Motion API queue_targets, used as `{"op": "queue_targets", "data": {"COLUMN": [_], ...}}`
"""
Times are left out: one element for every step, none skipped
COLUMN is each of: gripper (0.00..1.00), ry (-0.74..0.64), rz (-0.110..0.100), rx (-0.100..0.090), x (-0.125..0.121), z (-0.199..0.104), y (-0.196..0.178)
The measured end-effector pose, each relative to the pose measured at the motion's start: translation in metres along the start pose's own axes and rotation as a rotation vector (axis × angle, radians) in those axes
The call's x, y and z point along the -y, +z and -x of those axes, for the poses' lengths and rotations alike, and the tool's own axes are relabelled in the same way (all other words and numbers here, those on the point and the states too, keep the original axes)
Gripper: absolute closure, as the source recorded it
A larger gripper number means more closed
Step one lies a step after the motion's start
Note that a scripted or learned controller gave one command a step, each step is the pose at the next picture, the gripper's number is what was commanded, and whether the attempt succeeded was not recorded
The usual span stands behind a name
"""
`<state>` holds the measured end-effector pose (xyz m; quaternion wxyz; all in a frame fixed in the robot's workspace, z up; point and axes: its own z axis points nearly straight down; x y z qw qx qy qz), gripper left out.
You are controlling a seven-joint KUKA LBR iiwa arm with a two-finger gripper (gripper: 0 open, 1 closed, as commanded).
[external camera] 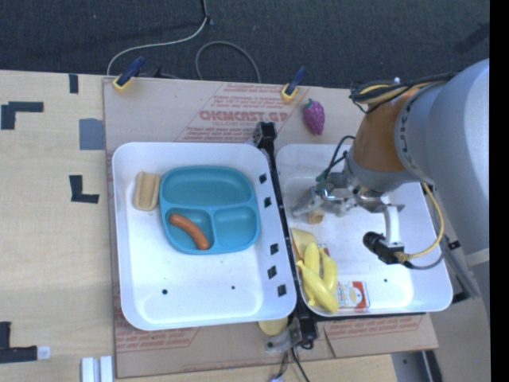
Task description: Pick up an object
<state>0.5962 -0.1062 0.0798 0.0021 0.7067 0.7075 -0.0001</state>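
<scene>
Two white bins on the table (71, 237); in the right bin (413, 289), a yellow plastic banana bunch (316, 273) at seven o'clock. Light, stiff, slick, best pinched across one curved finger. Gripper (316, 201) hovering above, opening impossible to tell.

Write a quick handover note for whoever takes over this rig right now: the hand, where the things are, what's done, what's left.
Hand: low in the right bin, near its left side, over a small tan item; grip unclear.
Right bin: bananas and a small packet at the front.
Left bin: blue plate holding a sausage; bread slice beside the plate.
Purple grapes lie on the board behind the bins.
Done: nothing visibly lifted.
Left: grasp and raise one object.
</scene>
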Motion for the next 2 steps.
{"op": "queue_targets", "data": {"gripper": [1.0, 1.0], "ry": [0.0, -0.005], "rz": [0.002, 0.002], "rx": [0.0, -0.006], "x": [-0.001, 0.05], "z": [0.0, -0.053], "y": [-0.017, -0.11]}}
